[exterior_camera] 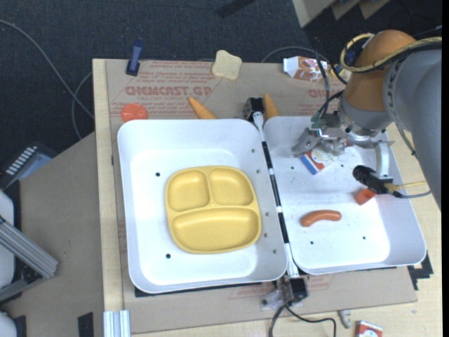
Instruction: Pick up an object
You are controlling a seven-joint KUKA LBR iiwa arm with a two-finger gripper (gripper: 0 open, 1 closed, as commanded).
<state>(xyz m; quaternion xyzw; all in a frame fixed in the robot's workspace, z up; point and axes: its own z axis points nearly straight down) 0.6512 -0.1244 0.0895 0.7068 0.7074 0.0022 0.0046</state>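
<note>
Your gripper point(317, 144) hangs low over the far part of the right bin point(337, 251), directly above a small red, white and blue carton point(313, 163). Whether it is spread or pressed together cannot be told from this angle, and nothing can be seen held in it. The carton lies flat on the bin floor near the dividing wall, partly tucked under the gripper, and is the likeliest target. It looks light and boxy, probably stiff enough for a firm pinch but liable to skid on the smooth white floor, so take it across its narrow sides rather than pressing down on its face. Closer to the camera in the same bin lies a toy sausage point(321, 217), well apart from the carton, and a small orange-red block point(363, 197) sits towards the right wall. The left bin point(140, 188) holds a yellow divided plate point(212, 209). Beyond the bins, on the bench board, rest a bread slice point(226, 64) and a toy carrot point(201, 108).
</note>
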